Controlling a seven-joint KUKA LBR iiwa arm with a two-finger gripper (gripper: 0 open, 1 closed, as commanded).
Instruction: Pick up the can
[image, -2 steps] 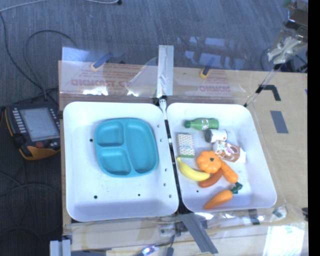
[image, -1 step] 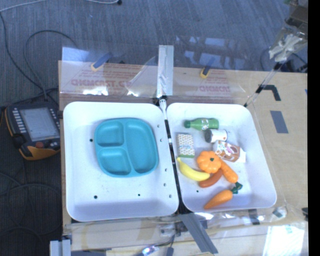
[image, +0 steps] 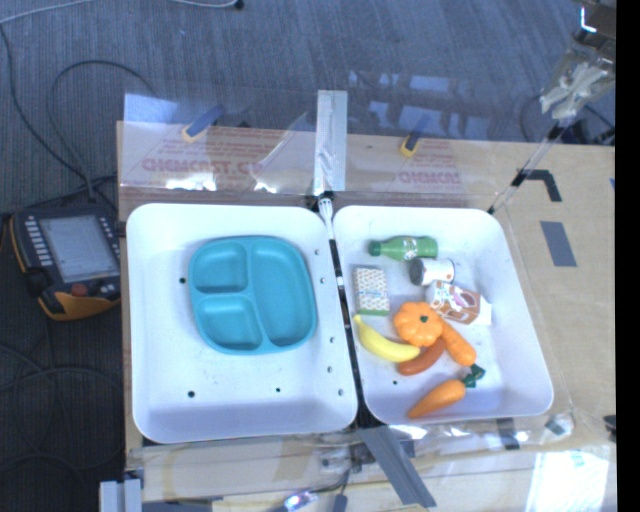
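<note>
The can (image: 432, 271) is small and pale with a dark end facing left. It lies on its side in the right bin (image: 520, 330), toward the back. A green bottle (image: 402, 247) lies just behind it, and a red-and-white packet (image: 460, 303) lies touching its front right side.
In front of the can are an orange pumpkin (image: 417, 323), a banana (image: 383, 342), a checkered packet (image: 371, 289) and two carrots (image: 458, 345) (image: 437, 398). The left bin (image: 160, 380) holds a blue divided plate (image: 250, 293). A pale mechanism (image: 575, 85) hangs at the top right, off the bins.
</note>
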